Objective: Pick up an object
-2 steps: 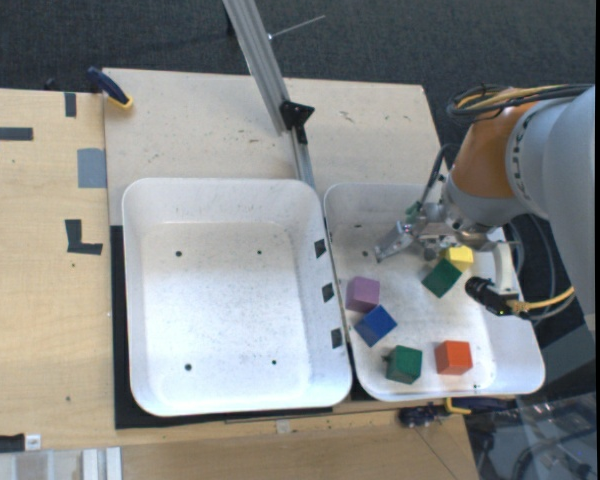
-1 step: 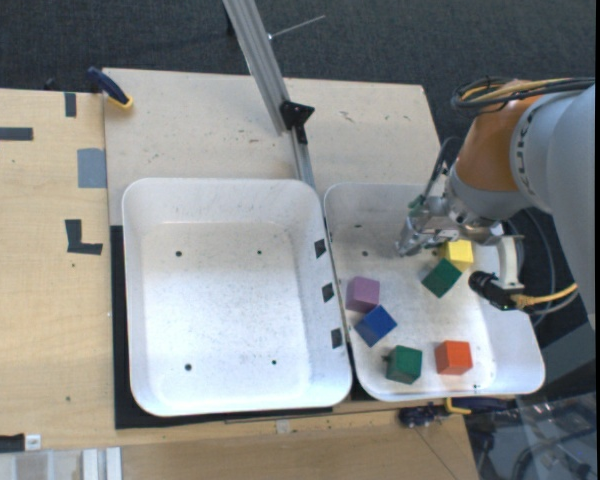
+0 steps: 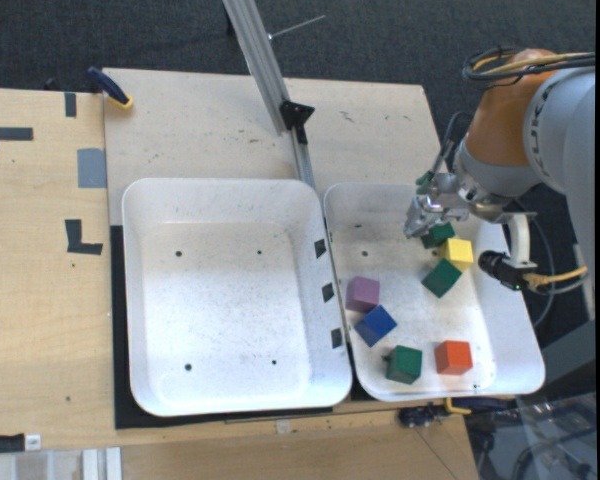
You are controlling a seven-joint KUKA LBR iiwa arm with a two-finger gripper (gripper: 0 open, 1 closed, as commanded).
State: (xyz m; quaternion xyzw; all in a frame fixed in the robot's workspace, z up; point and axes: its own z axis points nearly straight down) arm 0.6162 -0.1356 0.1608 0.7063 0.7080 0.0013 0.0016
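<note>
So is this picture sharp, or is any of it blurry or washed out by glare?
Camera view: even light, soft shadows; the blocks, like the orange block, look crisp, the left bin shows no harsh glare, and the hand looks slightly soft.

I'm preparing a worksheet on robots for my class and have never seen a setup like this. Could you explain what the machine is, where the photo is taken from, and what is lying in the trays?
The photo comes from one fixed camera above the bench, looking down at a slant. The grey arm with an orange band is a robot arm reaching in from the right; its gripper is the part meant to grasp things. Two shallow white bins sit side by side: the left bin and the right bin. The right bin holds small coloured cubes: a purple cube, a blue cube, a dark green cube, an orange cube, a yellow cube and a green cube. Another dark green cube sits just under the gripper. The gripper is low over the cubes, but I cannot tell whether it holds one.
</note>
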